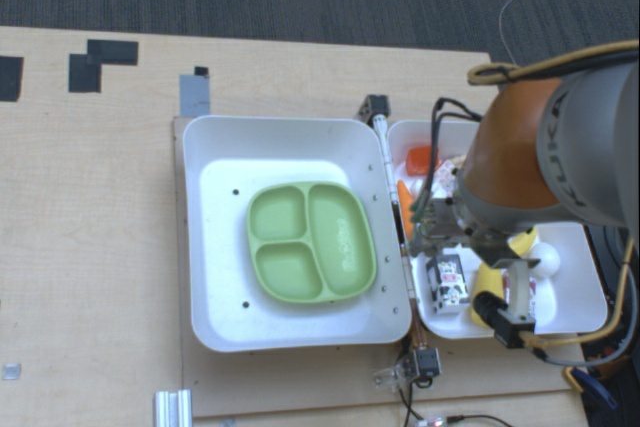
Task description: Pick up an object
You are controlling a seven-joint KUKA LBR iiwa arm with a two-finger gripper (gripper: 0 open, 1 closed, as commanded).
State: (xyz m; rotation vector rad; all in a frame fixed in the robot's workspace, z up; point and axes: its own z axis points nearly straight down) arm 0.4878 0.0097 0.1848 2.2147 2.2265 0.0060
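A: Start at the left. What sits on the worktop (90, 215)?

B: Two white bins side by side. The left bin (215, 235) holds one green plate (311, 242) with three compartments, lying flat near its middle. Nothing lies on the plate.

A: And the right bin (585, 310)?

B: It is crowded, and the arm (560, 150), grey with an orange band, hangs over most of it. I count one orange thing (418, 158) near the far left corner, partly behind a black cable. One small printed packet (450, 281) lies near the bin's left wall. Just right of it I see yellow pieces (489, 281), and a white rounded thing (547, 260) further right. How many yellow pieces there are I cannot tell, since the arm covers part of them.

A: The tool, then. How far open is it?

B: The tool (445, 240) sits low over the right bin, just above the printed packet. Its tips are hidden among the wrist, cables and clutter, so I cannot tell how wide it stands, nor whether it touches or grips anything.
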